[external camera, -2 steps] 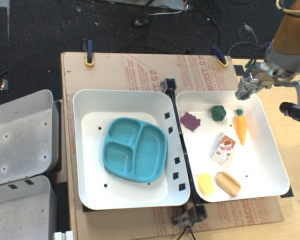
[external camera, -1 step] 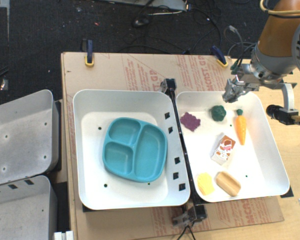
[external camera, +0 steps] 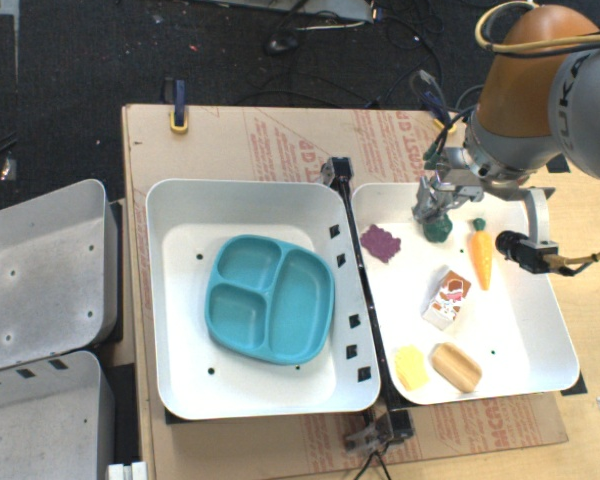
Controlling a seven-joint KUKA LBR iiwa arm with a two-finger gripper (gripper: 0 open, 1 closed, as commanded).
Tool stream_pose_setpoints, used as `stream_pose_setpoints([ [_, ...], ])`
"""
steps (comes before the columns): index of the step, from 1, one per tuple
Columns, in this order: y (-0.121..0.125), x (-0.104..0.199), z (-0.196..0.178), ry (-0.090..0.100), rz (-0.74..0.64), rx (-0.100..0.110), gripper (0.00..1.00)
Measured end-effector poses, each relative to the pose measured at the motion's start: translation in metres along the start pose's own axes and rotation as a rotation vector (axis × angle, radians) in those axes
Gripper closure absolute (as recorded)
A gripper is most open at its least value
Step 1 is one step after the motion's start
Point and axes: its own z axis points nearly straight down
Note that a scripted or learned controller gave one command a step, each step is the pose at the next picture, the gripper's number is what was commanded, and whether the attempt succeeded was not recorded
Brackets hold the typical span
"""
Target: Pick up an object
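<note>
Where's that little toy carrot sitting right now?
The carrot lies in the right bin, near its far right side, just right of the green object under the gripper.

- I see my gripper (external camera: 436,211) low in the right bin (external camera: 540,318), just above a small green object (external camera: 438,230).
- A carrot (external camera: 481,254) lies beside it.
- A teal plate (external camera: 271,299) sits in the left bin (external camera: 180,228).

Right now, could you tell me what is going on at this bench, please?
The grey KUKA arm reaches in from the right, with its gripper low over the back of the right bin, right at a small dark green object. Whether it grips it is unclear. A carrot, purple grapes, small carton, yellow piece and bread roll lie around. The left bin holds a teal divided plate.
</note>
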Motion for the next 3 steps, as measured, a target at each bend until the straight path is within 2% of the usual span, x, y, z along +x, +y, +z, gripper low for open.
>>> stream_pose_setpoints([
  [3,-0.069,0.144,0.006,0.0,-0.001,0.0,1.0],
])
